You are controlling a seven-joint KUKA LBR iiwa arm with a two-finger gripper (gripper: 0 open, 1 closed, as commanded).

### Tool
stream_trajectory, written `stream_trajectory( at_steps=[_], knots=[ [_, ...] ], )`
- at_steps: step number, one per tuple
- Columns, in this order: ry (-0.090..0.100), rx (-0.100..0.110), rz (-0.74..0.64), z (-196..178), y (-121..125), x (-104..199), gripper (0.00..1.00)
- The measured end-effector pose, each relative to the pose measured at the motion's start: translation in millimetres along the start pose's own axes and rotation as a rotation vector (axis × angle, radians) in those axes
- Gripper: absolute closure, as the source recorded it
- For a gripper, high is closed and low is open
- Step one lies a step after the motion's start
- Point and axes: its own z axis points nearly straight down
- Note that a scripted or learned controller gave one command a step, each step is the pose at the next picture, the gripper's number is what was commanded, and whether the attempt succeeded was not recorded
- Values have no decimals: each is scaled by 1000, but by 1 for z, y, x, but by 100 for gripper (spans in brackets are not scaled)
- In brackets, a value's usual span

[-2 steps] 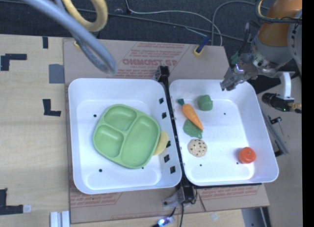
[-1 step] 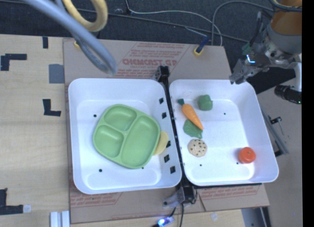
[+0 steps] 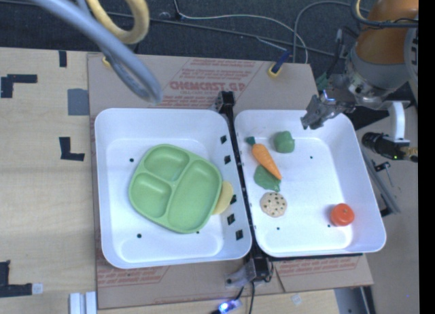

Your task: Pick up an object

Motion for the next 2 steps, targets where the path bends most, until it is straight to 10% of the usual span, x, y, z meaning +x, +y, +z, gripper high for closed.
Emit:
stream_trajectory(
  at_steps=[2],
  knots=[
    [1, 2, -2, 25, -38, 108, 100]
  ],
)
